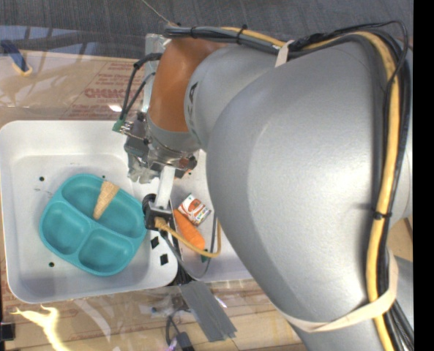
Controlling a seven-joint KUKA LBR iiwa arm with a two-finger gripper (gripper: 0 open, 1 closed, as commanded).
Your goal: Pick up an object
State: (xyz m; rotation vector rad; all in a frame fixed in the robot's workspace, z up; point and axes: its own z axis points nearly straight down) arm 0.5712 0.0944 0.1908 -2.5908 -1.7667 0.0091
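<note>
The arm point(304, 167) leans in over the bench with its gripper point(142, 168) low over the left bin point(26, 145), near that bin's top right corner and close to the wall shared with the right bin point(202, 268). From where I stand I cannot tell whether the claw is apart or together, and I see nothing caught in it. I judge this to be the reach-and-descend step, with no pick made yet.

Three things could serve as the object. A tan cone point(105, 198) lies in the upper compartment of the teal plate point(70, 229), which sits toward the left bin's bottom edge; the cone is near the gripper, down and to the left of it. A carrot point(189, 234) and a small pack point(196, 209) lie just beside each other at the right bin's left edge, on the other side of the shared wall.

The cone looks the likeliest target. The next move would call for a short shift toward the plate, the claw lined up across the cone's narrow width, then a straight drop that clears the plate's raised dividers.

As for writing, the small pack has a red and white label, too small to read. The brown sheet point(92, 86) beyond the left bin's top edge carries red print that reads reversed, and I cannot make it out with any certainty.
</note>
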